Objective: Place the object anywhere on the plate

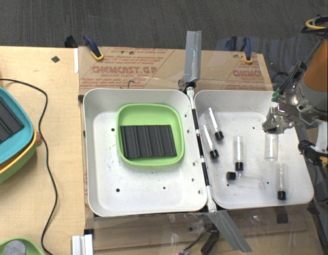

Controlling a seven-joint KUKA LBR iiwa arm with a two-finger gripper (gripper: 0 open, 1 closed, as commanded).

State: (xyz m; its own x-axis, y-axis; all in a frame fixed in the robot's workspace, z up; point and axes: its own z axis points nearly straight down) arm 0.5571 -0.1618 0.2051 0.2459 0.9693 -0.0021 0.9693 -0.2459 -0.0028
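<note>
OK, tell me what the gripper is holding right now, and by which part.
It cannot be told. The gripper sits above a clear tube in the right bin, but the view does not show a grip on it.

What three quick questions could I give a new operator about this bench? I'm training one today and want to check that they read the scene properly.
1. True or false: the green plate sits in the left bin.
2. Which bin holds the clear tubes with black caps: left or right?
3. Multiple choice: the gripper is over A) the plate, B) the right bin, C) the wooden bench.

Key: 1 true; 2 right; 3 B.
</note>
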